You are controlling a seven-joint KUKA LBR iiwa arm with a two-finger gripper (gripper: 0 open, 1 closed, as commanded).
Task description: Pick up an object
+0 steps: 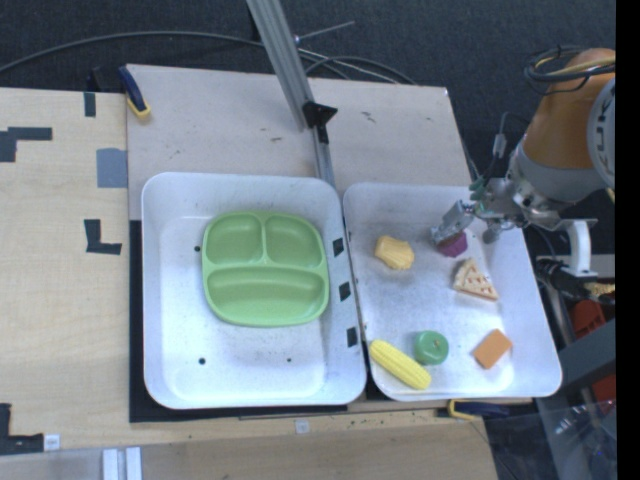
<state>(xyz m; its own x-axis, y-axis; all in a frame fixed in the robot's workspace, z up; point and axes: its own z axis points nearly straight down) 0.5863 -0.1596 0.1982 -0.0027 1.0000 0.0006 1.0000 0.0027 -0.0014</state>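
- Nearest the camera and well below the pincer in the right bin (535,368): a yellow corn cob (400,364), a green round piece (432,346) and an orange block (492,348).
- Just below the pincer lies a pizza slice (474,282); to its left, a yellow lump (394,253).
- The pincer (468,224) sits right over a small magenta piece (455,244); whether it is gripped, I cannot tell.
- Far left, the left bin (160,298) holds a green divided plate (266,268).

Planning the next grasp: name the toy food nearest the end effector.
The small purple piece, right beneath the end effector; the pizza slice and the others lie farther off.
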